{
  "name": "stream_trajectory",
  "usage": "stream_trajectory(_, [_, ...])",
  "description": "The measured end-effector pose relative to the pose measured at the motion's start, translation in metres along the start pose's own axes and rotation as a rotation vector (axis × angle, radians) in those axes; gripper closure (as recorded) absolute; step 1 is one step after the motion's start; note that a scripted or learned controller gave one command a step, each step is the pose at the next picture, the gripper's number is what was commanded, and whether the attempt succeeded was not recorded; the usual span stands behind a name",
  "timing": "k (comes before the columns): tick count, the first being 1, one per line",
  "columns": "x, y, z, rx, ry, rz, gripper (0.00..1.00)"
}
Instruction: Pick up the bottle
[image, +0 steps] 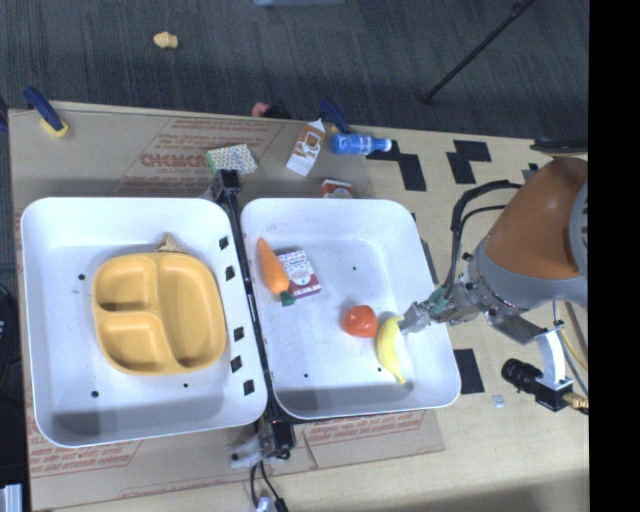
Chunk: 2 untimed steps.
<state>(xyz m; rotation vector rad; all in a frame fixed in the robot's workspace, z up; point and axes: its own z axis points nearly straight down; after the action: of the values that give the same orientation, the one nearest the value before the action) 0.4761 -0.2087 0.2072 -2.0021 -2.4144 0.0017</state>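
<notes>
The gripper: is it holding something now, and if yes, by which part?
It cannot be told. The gripper sits at the top end of the banana, but no thing shows between its fingers. The bottle lies outside the bins.

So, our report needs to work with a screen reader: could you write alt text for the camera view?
A grey arm's gripper hovers beside a yellow banana in the right white bin, far from the small blue plastic bottle lying on the bench beyond. The left white bin holds a yellow divided plate.

Dark grey carpet (200, 50) covered the floor beyond the bench (480, 470), with a small yellow scrap (165, 40) lying on it. Flattened printed cardboard (160, 160) covered the benchtop.
</notes>
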Motion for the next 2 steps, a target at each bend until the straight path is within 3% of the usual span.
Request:
stream_trajectory(1, [-0.0025, 0.0002, -0.0231, -0.003, -0.004, -0.313, 1.0])
stream_trajectory(2, [-0.0028, -0.0001, -0.0248, -0.004, -0.005, -0.043, 1.0])
